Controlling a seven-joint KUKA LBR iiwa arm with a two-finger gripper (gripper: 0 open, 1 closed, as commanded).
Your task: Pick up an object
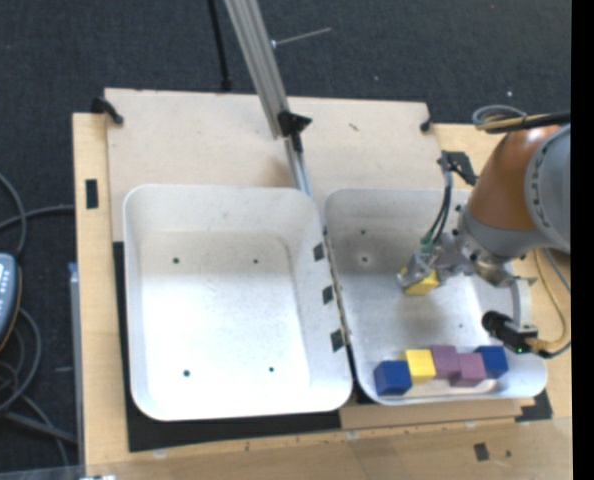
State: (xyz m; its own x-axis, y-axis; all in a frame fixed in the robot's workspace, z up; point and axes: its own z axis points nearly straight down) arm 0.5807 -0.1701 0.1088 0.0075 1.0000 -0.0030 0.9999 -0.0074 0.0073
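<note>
Table [207, 138] under two bins. Arm [512, 193] over right bin [377, 218]; left bin [227, 298] well left of pincer. Pincer [420, 273] clamped on yellow block [423, 281]. Below pincer, row along bin's near wall: blue [392, 377], yellow [420, 364], purple [458, 364], blue [492, 359].

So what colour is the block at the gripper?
Yellow; the block sits at the gripper in the right bin, seen in the camera view.
</note>
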